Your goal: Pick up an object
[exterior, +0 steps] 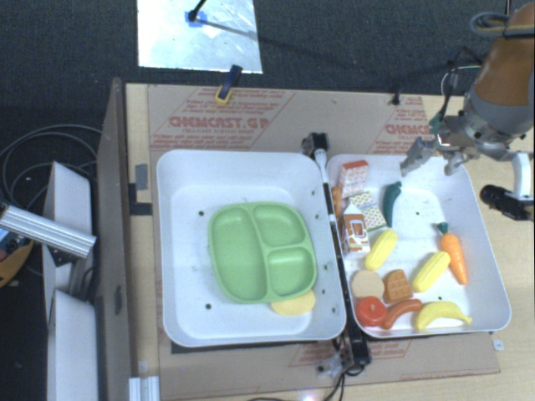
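Note:
My gripper (434,159) hangs over the far edge of the right bin (493,274), its two fingers spread apart with nothing between them. Toy food lies below and in front of it: a dark teal piece (391,201), a carrot (453,255), two corn cobs (380,248) (430,271), a banana (440,313), a tomato (370,310), a sausage (402,311), a toast slice (397,285) and small printed cartons (354,175). The teal piece lies nearest, to the gripper's lower left.
The left bin (180,224) holds a green compartment plate (261,251) with a pale yellow piece (292,305) at its front edge. A black clamp (317,144) sits on the divider between the bins. Bare white floor shows at the right bin's far right.

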